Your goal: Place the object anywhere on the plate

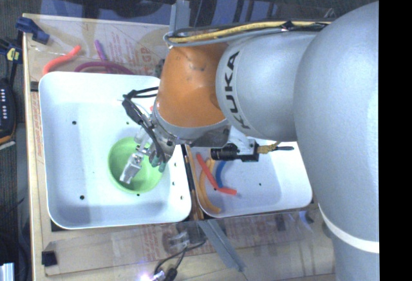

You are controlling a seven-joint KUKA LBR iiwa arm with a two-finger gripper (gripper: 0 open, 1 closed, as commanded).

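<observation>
A round green plate (119,158) lies in the left white bin (64,144), toward its right side. My gripper (134,169) hangs right over the plate, its metal tip pointing down-left onto the green surface. The bulky orange wrist (190,96) and grey arm (290,80) cover the space between the two bins. Any object at the gripper is too small and too hidden to make out.
The right bin (286,193) holds a red strip (215,184), a blue piece (221,173) and an orange curved piece (203,194) near its left wall. Pink and orange cables (96,67) lie on the bench beyond the left bin.
</observation>
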